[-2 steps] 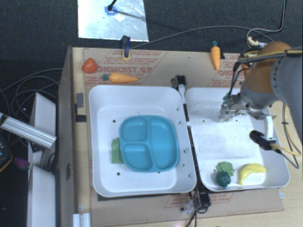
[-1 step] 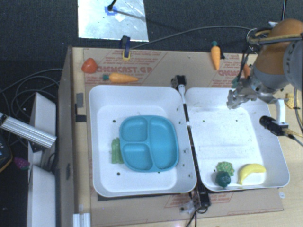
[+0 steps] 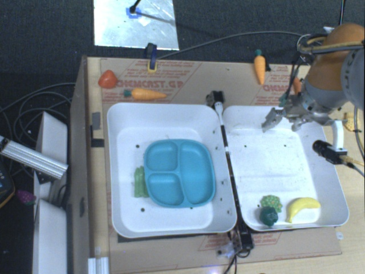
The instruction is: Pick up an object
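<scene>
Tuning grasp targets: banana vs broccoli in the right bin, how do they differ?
The banana is yellow, curved and elongated; the broccoli is green, lumpy and compact. The banana sits nearer the bin's right wall, the broccoli to its left. Both lie near the front edge, apart from the gripper.

Reading the cardboard sheet [image 3: 171,76] under my two bins: red print runs along its far strip, just beyond the left bin [image 3: 122,153]. The letters look like "COMCAST" or something close, followed by a few more characters I can't settle. A toy carrot [image 3: 147,94] lies across the start of that line and hides part of it. More red print sits on the same sheet beyond the right bin [image 3: 336,204], near my wrist, too blurred and cut off to read. Nothing else I see carries legible lettering or numbers.
</scene>
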`<state>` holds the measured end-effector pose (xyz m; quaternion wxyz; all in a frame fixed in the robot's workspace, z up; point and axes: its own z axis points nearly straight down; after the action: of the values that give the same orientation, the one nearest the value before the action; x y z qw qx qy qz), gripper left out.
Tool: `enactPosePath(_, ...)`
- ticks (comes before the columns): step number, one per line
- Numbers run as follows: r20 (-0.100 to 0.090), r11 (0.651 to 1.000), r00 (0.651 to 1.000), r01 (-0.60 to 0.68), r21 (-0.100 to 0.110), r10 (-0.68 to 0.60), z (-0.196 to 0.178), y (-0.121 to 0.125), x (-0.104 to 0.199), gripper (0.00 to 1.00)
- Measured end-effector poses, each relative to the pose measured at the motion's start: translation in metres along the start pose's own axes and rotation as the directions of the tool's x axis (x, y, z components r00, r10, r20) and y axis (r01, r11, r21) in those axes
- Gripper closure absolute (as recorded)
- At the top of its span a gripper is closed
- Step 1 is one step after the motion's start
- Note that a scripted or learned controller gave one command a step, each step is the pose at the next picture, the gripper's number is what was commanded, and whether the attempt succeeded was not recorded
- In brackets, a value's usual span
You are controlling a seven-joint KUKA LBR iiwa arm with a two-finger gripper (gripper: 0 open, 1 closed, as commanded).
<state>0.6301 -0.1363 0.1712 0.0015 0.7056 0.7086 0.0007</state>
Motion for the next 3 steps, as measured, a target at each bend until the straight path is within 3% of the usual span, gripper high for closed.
enactPosePath(1, -0.002, 1.0, 1.0, 0.001, 0.003, 0.0, 0.088, 0.027, 0.025, 0.0)
enactPosePath(2, 0.0, 1.0, 1.0, -0.002, 0.0, 0.002, 0.086, 0.039, 0.006, 0.0)
enactPosePath(3, 0.001, 1.0, 1.0, 0.001, -0.003, -0.001, 0.075, 0.04, 0.006, 1.0)
